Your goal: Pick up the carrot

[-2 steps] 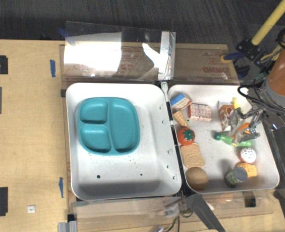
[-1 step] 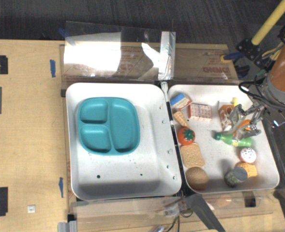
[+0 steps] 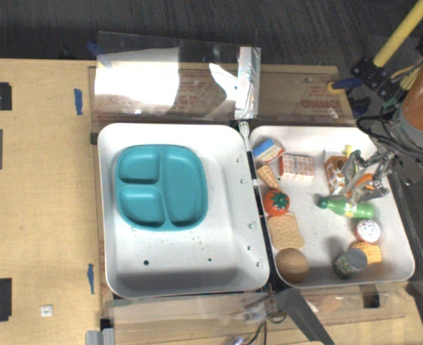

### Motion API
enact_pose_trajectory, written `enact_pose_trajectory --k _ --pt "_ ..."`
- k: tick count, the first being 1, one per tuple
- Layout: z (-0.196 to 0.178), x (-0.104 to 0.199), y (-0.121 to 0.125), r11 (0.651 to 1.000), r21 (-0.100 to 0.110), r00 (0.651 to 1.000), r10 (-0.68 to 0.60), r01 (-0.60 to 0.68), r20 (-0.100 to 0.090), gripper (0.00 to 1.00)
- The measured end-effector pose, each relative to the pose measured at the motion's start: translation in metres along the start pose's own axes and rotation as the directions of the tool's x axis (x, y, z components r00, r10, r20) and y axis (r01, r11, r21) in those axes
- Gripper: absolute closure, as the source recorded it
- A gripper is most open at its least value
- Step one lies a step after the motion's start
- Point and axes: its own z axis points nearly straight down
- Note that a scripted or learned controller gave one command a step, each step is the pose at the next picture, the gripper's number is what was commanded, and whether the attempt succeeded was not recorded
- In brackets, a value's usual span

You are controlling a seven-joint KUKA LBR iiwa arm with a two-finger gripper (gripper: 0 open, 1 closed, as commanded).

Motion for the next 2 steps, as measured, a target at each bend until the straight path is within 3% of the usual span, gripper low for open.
enact_pose_trajectory --k 1,2 --pt "0.040 0.023 0.041 0.985 -0.016 0.985 -0.173 0.172 -0.020 1.00" --pt "0.028 0.019 0.041 0.985 -0.011 0.985 -0.173 0.173 -0.012 1.00"
